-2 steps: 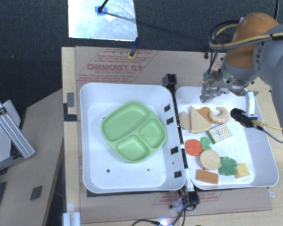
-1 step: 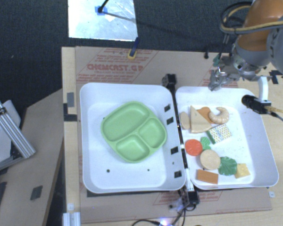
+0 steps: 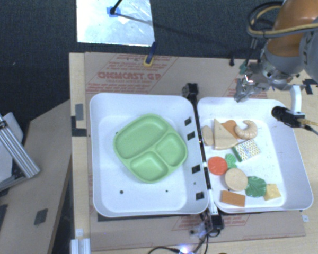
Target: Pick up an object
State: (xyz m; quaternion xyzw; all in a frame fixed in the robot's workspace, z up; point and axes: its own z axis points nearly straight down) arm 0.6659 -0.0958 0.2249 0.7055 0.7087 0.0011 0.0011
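picking time, and every candidate sits in the right bin (image 3: 303, 184). nearest the camera, an orange block (image 3: 232, 198) and a yellow block (image 3: 273, 191) flank a green leafy piece (image 3: 255, 186), with a tan disc (image 3: 236, 179) touching the leaf. a red disc (image 3: 218, 165) lies just behind, then a patterned packet (image 3: 247, 150), then a shrimp (image 3: 246, 129) resting against a tan wedge (image 3: 220, 135). farthest back, the gripper (image 3: 244, 93) hangs over the bin's rear rim (whether the claw is open or closed, i cannot tell from here).

my call: the orange block looks the cleanest target, with bare floor on its near side. come straight down over it and close across its short side. the shrimp is nearer the gripper but crowded against the wedge, so a pinch there may nudge both.

in the left bin (image 3: 98, 142) a green divided plate (image 3: 150, 148) sits well apart, no trouble. the ridge between the bins (image 3: 201, 152) runs near the red disc and the orange block, so keep the descent off that wall.
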